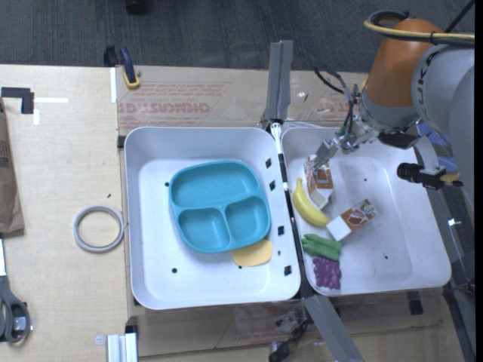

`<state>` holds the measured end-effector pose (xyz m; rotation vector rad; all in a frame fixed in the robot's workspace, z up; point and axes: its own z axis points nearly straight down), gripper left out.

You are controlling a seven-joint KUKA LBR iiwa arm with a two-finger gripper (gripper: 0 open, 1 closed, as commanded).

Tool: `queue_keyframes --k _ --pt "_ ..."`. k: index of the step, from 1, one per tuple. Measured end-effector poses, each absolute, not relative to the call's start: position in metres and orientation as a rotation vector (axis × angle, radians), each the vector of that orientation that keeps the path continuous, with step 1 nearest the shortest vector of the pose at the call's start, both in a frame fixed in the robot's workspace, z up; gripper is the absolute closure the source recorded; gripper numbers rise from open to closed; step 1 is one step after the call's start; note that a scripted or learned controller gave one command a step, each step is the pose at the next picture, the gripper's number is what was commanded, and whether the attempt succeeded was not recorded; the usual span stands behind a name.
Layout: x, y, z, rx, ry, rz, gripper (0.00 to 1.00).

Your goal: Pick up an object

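My gripper (pixel 329 148) hangs over the back left part of the right bin (pixel 392 266), just above and behind a small brown and white carton (pixel 321 181). A yellow banana (pixel 308 206) lies beside that carton against the bin's left wall. A second small carton (pixel 355 219) lies on its side near the bin's middle. In front of the banana sit a green vegetable (pixel 321 245) and a bunch of purple grapes (pixel 327 273). Nothing shows in the gripper's grasp.
The left bin (pixel 147 225) holds a blue divided plate (pixel 220 206) and a yellow piece (pixel 253 254) at the plate's front edge. A grey ring (pixel 98 228) lies on the bench to the left. The grey arm with its orange band (pixel 400 59) fills the back right.
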<state>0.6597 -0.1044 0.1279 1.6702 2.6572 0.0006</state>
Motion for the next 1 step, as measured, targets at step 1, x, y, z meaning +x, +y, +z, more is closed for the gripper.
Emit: queue_keyframes --k 1 --pt "0.6245 -0.1004 0.0920 1.862 2.529 0.000 0.00"
